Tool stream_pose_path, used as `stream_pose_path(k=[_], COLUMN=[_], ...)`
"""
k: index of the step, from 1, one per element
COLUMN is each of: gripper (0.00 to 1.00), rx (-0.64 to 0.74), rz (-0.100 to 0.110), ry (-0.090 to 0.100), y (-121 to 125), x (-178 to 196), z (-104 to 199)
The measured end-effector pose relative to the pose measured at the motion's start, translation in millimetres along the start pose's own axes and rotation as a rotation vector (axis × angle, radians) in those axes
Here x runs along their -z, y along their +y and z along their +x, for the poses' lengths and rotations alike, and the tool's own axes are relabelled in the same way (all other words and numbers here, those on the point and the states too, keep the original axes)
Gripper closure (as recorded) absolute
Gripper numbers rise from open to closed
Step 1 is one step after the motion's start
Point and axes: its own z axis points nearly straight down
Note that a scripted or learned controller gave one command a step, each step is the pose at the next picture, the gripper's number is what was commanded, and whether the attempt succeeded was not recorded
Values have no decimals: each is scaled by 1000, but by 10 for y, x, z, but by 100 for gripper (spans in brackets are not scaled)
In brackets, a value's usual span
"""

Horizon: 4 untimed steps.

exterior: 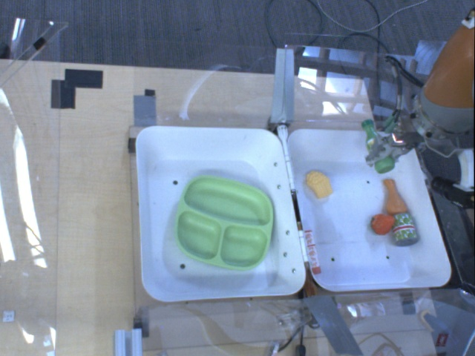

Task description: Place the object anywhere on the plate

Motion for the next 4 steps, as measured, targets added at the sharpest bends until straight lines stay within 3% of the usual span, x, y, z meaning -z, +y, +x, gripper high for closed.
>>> stream_pose_path(k=[1,2,3,4], gripper=[100,100,100,0], rx=[31,-25,88,86], rz=[2,4,3,3], ry=[2,3,3,3], y=[-68,-281,-240,-239], x=[14,-265,-261,-260], z=[694,1445,2180,2177])
